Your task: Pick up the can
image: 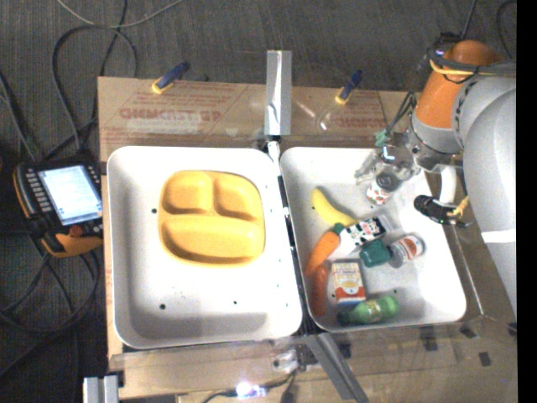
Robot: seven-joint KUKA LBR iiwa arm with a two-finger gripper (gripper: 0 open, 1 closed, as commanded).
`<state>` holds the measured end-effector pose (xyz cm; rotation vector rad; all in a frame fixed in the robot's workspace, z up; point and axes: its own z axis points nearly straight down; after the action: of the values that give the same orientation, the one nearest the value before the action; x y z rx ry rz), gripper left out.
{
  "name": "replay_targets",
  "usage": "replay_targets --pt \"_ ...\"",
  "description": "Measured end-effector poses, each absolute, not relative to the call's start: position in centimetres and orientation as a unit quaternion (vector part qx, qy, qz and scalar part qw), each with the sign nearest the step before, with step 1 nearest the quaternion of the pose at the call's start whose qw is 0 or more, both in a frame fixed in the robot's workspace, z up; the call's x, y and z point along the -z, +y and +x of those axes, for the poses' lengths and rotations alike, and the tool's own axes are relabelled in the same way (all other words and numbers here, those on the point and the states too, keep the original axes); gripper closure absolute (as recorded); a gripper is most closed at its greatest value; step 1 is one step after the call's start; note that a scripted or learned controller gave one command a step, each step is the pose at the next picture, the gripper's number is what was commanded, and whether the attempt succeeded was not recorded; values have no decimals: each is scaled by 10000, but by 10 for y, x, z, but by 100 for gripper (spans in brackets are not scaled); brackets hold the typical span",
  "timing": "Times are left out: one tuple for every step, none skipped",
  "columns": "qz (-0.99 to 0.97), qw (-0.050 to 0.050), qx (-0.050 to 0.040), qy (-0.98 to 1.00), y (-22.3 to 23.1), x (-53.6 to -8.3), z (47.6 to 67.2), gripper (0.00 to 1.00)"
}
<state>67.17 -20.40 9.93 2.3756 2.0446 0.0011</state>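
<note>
A small red and white can [409,246] lies on its side in the right bin [445,305], right of centre, touching a teal object [375,253]. My gripper [385,173] hangs over the far part of that bin, well behind the can. Just under the gripper's tip sits a small white and red object [379,195]; whether the gripper has hold of it is unclear.
The right bin also holds a banana [330,208], a carrot [320,252], a black and white patterned item [367,228], an orange carton [346,280] and a green bottle [369,311]. A yellow divided tray [213,217] lies in the left bin [134,309].
</note>
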Motion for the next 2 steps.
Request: replay_targets --pt "7786 19 19 6275 -184 -92 631 100" --pt "7549 18 27 6558 -203 -111 656 100"
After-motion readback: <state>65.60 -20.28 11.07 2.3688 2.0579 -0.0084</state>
